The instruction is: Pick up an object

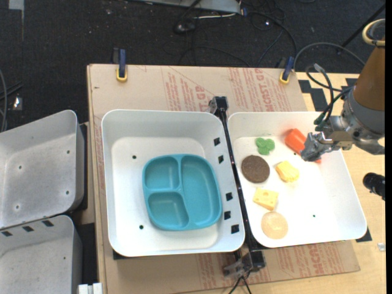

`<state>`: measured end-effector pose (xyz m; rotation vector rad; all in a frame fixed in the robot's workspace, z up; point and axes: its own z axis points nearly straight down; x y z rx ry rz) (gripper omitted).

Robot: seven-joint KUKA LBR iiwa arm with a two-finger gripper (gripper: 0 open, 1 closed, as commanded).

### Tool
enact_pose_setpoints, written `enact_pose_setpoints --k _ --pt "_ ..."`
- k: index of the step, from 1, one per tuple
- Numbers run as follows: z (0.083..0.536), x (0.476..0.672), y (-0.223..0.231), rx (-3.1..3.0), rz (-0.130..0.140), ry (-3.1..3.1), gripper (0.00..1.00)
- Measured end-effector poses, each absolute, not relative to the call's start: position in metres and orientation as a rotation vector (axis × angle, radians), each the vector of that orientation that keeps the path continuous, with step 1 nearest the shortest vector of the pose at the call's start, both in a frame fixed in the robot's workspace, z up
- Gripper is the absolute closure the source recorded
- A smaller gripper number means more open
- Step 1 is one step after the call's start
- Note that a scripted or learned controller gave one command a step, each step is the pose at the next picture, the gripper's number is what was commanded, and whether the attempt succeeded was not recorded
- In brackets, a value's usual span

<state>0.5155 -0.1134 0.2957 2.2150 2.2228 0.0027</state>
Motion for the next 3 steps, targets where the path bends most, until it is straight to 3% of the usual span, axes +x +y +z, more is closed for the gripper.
enact_pose_setpoints --k 2,3 --pt "0.252 0.515 -0.006 2.216 -0.002 2.23 1.0" --pt "0.253 0.508 0.04 2.216 -0.001 2.228 1.0"
